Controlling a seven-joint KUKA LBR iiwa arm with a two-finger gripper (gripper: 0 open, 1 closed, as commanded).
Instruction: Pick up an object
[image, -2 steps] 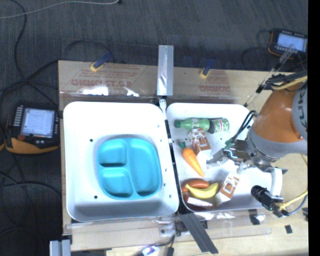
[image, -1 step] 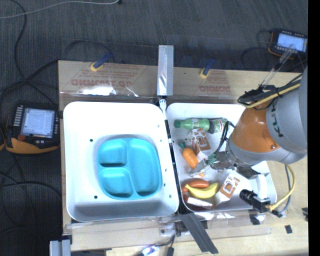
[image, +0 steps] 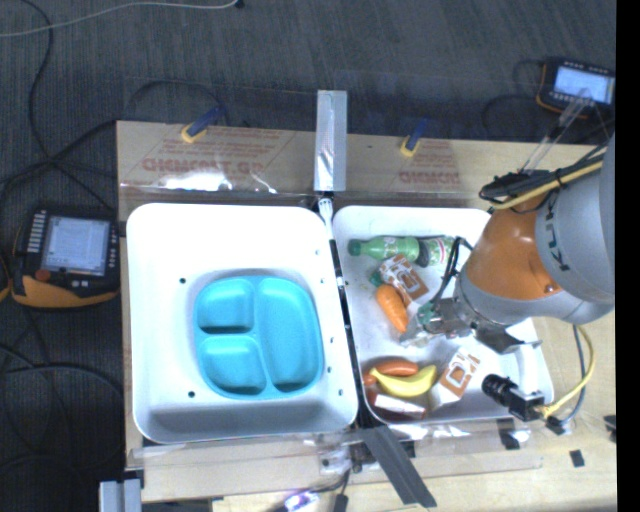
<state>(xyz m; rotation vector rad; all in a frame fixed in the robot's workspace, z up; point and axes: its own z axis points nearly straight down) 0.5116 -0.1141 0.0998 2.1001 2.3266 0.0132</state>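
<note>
Dark carpet surrounds my table. Lower right, a banana lies in the right bin; above it, my end effector hovers beside the carrot, its state unclear. Farther up lies a green bottle.

Robotics lab. Grey-and-orange arm over a plywood surface with two white bins, yellow clamps, teach pendants on dark carpet, loose cables, toy food as test items.
</note>
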